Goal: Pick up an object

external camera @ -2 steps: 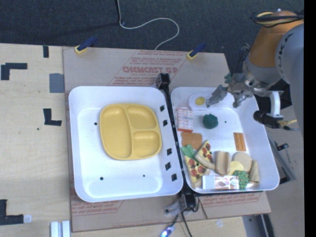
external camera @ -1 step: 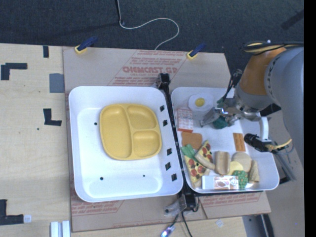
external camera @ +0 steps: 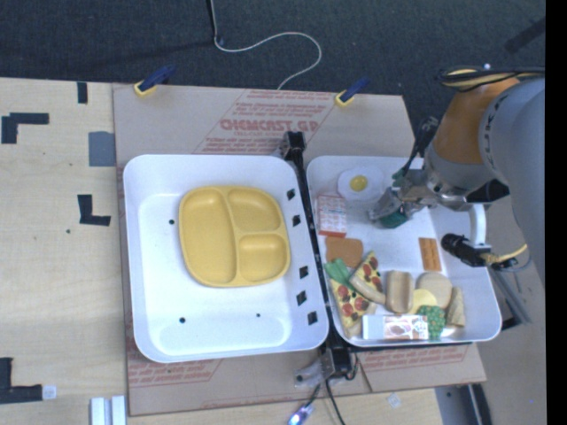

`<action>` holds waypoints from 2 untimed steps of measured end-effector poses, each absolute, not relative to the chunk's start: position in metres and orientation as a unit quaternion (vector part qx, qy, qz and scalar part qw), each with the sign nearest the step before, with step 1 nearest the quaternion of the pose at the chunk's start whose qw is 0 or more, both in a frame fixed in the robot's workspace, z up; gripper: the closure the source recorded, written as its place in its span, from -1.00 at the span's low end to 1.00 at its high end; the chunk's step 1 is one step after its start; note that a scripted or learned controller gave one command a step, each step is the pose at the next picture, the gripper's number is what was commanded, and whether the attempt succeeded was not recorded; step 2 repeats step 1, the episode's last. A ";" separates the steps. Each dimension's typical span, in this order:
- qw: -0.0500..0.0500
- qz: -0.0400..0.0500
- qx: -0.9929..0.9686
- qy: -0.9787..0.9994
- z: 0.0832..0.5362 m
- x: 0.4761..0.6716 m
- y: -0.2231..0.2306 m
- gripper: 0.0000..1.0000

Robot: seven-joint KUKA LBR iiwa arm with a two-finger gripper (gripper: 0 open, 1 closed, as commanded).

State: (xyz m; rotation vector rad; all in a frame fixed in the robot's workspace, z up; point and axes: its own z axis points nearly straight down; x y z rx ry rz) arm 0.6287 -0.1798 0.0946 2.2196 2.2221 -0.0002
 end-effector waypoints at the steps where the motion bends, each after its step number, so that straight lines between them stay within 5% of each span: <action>1: 0.003 0.003 0.704 0.711 0.190 0.661 -0.078 1.00; 2: 0.003 0.003 0.704 0.711 0.190 0.661 -0.078 1.00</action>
